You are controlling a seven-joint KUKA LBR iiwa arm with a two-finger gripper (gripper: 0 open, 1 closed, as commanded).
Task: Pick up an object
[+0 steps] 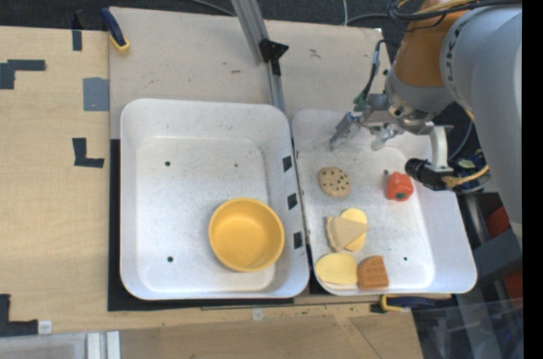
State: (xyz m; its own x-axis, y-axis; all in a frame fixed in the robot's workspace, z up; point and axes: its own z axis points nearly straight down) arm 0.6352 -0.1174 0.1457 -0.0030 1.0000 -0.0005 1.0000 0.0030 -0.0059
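One chocolate-chip cookie [334, 181] lies in the right bin [441, 264] at about seven o'clock from the tool [361, 134], whose fingers are spread, grasping nothing.

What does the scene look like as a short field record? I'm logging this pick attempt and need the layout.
left bin: yellow bowl, upright, near the front right corner
right bin: cookie, red tomato-like item, pale wedge pieces, yellow disc, brown block
claw: over the right bin's far end, nothing seen held
nearest item to claw: cookie
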